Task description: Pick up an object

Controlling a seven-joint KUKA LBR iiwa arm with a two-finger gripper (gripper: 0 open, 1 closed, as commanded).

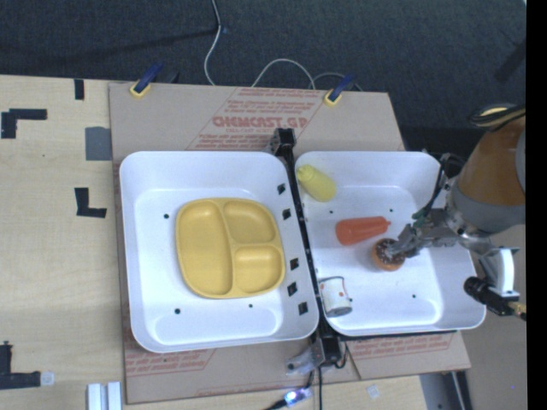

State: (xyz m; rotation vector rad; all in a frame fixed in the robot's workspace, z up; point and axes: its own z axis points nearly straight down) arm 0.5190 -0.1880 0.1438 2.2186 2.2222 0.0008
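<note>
Right bin (427, 314): we take this white bin as our landmark; it holds four loose things and the arm reaches into it from its right wall.
Gripper (395, 249): we see it low over the right bin's middle, right at a small round brown object (387, 257); the fingertips seem to touch that object, but the view is too coarse for us to say whether they are spread or closed, so we cannot tell.
Round brown object: we find it near the centre of the right bin, just below and right of the orange carrot-like piece (361, 229); being round, it shows us no clear long axis.
Orange piece: it lies flat with its long axis roughly across the right bin, blunt end toward the divider, and it sits just beside the gripper's tip.
Yellow object (317, 183): we see it in the right bin's upper left corner, well apart from the gripper.
White cup (334, 295): it lies on its side against the right bin's lower left edge.
Left bin (145, 314): it adjoins the right bin and carries a yellow divided plate (229, 248).
Open room: we see bare floor along the right bin's lower right and upper right.
</note>
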